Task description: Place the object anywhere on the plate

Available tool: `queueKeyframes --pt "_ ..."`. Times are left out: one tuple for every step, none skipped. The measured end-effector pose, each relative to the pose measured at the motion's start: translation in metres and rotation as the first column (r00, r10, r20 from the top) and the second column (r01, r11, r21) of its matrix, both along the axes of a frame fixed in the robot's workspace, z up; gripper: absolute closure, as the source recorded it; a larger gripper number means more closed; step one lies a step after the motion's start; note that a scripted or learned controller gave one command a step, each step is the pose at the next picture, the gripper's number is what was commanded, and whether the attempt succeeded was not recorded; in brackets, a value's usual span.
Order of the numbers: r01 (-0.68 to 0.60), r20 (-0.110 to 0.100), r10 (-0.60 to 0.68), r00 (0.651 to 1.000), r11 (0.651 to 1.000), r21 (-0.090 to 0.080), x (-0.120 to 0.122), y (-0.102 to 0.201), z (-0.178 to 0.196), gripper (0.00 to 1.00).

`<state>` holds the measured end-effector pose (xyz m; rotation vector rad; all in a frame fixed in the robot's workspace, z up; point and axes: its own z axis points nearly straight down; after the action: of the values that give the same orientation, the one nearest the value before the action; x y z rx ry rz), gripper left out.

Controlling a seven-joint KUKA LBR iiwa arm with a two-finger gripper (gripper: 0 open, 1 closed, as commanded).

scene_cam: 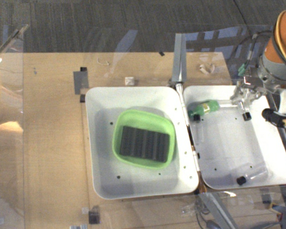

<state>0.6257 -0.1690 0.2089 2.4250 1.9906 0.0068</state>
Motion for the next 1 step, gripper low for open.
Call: queueKeyframes --pt "-0.215 -0.001 0.215 0.977 0.977 -0.001 -0.0187 0.0418 -0.0032 1.00"
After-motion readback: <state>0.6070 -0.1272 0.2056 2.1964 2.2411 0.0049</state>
